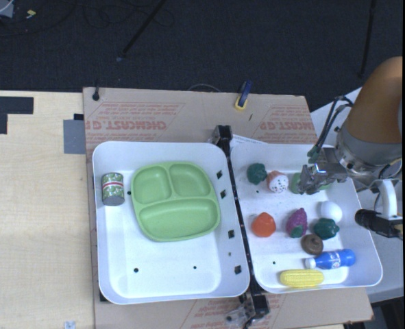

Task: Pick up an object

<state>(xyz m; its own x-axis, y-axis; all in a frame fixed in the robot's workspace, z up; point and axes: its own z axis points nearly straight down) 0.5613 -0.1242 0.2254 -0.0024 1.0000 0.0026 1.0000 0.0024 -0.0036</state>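
Your KUKA arm (373, 125) is reaching in from the right and hanging its gripper (314, 178) low over the upper part of the right bin (366, 279). You are looking at a gripper sitting just beside, perhaps touching, a pale green object (298, 182) on its left. From this angle you cannot tell whether it is gripping that object or anything else.

The toys in that bin are lying spread out:

- A dark green toy (257, 173) and a white piece with red spots (278, 182) are lying to the left of the pale green object.
- An orange-red toy (262, 224) and a purple toy (297, 221) are lying near each other at the bin's middle.
- A white ball (331, 211) is sitting just above a second dark green toy (325, 227).
- A brown round piece (312, 243) is lying just below that toy.
- A blue-and-white tube (331, 259) is lying along the near wall.
- A yellow corn cob (301, 277) is lying just beside the tube.

In the left bin (120, 279) you are seeing a green divided plate (176, 201) lying flat. A small can (112, 188) is standing close by its left edge.

Both bins are resting on a cardboard sheet (161, 118), and a yellow-and-blue clamp (242, 96) is gripping its far edge.
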